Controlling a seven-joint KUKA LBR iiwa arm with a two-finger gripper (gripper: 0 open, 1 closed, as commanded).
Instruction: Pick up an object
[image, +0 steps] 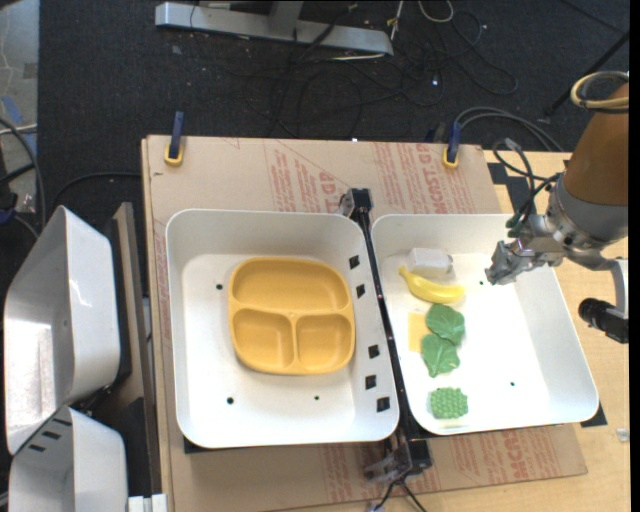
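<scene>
Looking down at a slant on a bench covered with brown cardboard (300, 170), two shallow white bins sit side by side. The left bin (200, 250) holds a yellow divided tray (292, 313) with three compartments, lying flat near its middle. The right bin (540, 340) holds the candidate objects, all gathered along its left side: a small pale block (430, 261) farthest away, a yellow toy banana (433, 289) touching it on the near side, a flat yellow piece (415, 332) partly under a green leafy toy (443, 338), and nearest the camera a round green bumpy item (448, 403) set apart from the rest. The grey arm with its orange band reaches in from the right, and its gripper (505, 262) hovers over the far part of the right bin, to the right of the banana and apart from every object; nothing is between its fingers, and whether they are spread or pressed together cannot be told at this size. The pick seems not yet begun. The risk lies in the crowding: banana and block touch, so a descent there could nudge one aside or pinch both, and the flat yellow piece may be too thin to grasp. A descent straight down from here would probably meet bare bin floor.
</scene>
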